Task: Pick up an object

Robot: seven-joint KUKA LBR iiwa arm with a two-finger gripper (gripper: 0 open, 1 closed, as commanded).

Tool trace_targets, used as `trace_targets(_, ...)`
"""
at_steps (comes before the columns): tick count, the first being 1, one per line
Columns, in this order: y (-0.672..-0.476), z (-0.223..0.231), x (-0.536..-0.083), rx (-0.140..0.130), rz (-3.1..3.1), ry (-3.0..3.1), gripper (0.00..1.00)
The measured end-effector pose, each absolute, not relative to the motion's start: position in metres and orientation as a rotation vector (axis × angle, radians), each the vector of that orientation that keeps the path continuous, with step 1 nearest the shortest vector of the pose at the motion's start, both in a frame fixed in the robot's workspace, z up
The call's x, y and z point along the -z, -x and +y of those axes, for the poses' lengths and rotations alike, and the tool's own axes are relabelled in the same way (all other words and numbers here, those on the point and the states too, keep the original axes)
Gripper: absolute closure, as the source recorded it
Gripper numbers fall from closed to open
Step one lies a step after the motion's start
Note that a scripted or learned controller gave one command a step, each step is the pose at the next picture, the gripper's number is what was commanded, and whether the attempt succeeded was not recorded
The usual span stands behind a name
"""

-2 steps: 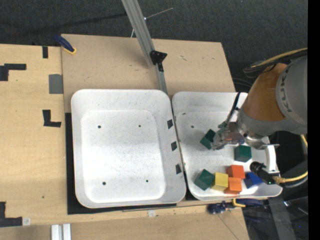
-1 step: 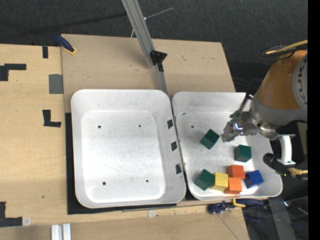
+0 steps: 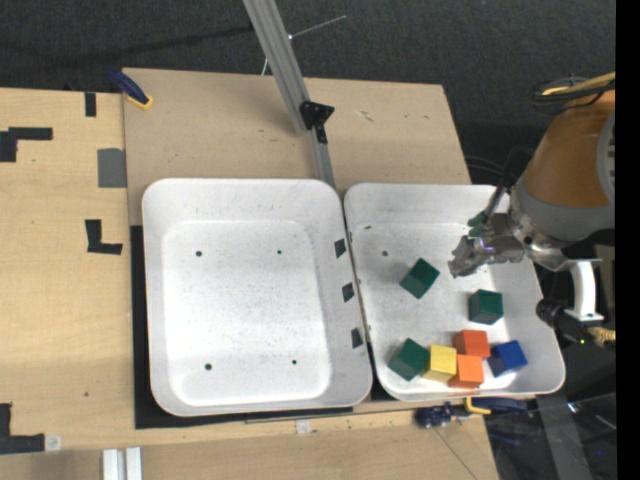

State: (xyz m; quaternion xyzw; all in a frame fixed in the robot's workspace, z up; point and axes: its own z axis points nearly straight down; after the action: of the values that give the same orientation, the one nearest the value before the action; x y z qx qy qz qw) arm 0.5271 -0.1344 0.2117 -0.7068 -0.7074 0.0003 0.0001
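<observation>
Now arm reaches from right, tool (image 3: pixel 466 259) low over right bin (image 3: pixel 372 268); tool state unclear.

7 blocks (image 3: pixel 470 344) lie in the right bin (image 3: pixel 385 208), left bin (image 3: pixel 160 208) beside it.

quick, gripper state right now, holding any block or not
gripper: over the right bin, nothing seen between its fingers; open or shut cannot be told.

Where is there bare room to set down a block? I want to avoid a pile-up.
The left bin has bare floor. In the right bin, the strip by the far rim is bare. Its near corner is crowded: green, yellow, orange, blue blocks.
</observation>
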Motion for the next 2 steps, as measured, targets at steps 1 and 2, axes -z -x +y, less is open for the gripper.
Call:
trace_targets(1, -0.536, -0.076, -0.225, 0.003, -2.229, 2.212, 1.0)
trace_targets(2, -0.538, -0.017, -0.22, 0.0, -2.228, 2.211, 1.0)
